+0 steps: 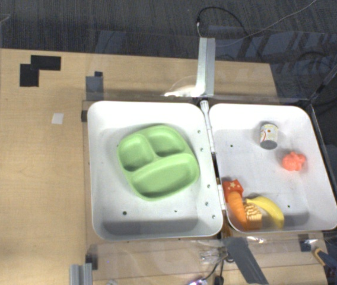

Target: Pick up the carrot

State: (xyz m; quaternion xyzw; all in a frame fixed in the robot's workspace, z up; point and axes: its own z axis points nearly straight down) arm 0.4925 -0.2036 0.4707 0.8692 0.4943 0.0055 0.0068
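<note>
The orange carrot (236,207) lies in the right bin (311,129), at its near left corner. It rests close against the bin's left wall, pointing roughly toward the near edge. A yellow banana (269,209) and a small yellow-orange item (253,213) lie right beside it on the right. A red piece with white dots (232,186) sits just behind the carrot's far end.
A green divided plate (156,159) lies in the left bin (103,218). In the right bin a small white can (268,135) stands toward the back, and a pink-orange lumpy toy (294,161) sits at the right. A metal post (206,64) rises behind the bins.
</note>
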